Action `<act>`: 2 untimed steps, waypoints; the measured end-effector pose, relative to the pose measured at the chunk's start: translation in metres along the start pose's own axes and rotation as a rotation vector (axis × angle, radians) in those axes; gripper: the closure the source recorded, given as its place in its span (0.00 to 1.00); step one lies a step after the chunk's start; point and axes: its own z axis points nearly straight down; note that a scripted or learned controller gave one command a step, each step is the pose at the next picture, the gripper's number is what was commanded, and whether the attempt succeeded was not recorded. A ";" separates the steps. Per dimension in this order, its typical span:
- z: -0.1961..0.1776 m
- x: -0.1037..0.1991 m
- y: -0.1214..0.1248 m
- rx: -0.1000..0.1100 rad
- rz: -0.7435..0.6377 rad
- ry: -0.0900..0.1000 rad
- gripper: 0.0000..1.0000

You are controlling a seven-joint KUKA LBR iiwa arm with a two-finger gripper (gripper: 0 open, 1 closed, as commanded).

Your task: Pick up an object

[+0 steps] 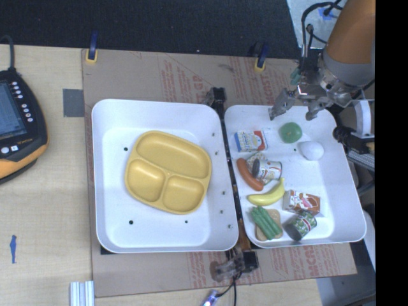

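Observation:
My gripper (296, 111) hangs open over the far end of the right bin (347, 190), its two fingers spread wide with nothing between them. Just below it lie a green ball (291, 132) and a white egg-shaped object (311, 150). Further along the bin sit a small carton (249, 140), a sausage (248, 174), a tin can (266, 169), a banana (267, 195), a red packet (301, 201), a green vegetable (263, 222) and a second can (301, 225).
The left bin (111, 222) holds a yellow divided plate (167, 171). A teach pendant (18, 123) lies at the left of the bench. Clamps (92, 48) hold the cardboard at the far edge.

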 end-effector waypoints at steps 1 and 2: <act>0.100 -0.038 0.021 0.003 0.000 -0.002 0.00; 0.117 0.015 -0.037 0.001 -0.002 0.000 0.00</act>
